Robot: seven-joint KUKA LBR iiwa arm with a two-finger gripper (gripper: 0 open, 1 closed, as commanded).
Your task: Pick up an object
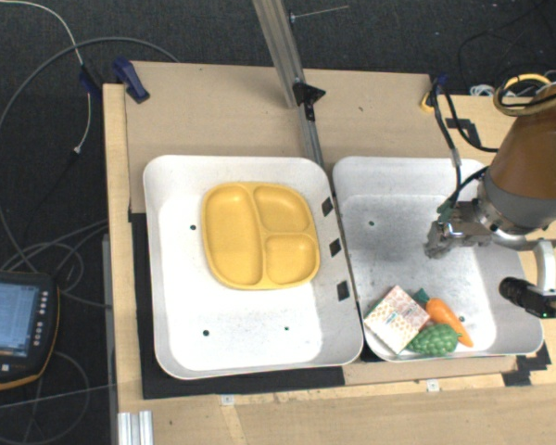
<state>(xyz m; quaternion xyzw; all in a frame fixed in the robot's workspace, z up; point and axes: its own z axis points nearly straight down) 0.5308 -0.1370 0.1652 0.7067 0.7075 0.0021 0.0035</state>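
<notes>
Camera view: gripper (442,240) over right bin (389,193).

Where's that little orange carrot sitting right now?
The carrot lies in the right bin, in its near corner, beside a green bumpy object and a small patterned packet.

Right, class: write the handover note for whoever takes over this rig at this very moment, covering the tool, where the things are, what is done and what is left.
Tool: over the right bin, near its middle right, above bare floor; nothing seen in it, open or shut not readable.
Things: small printed box, carrot and green bumpy item clustered at the right bin's near edge, touching or nearly so. Yellow three-compartment plate lies in the left bin.
Done: nothing picked up yet.
Left: move the tool toward the cluster, grasp one object, lift it.
</notes>
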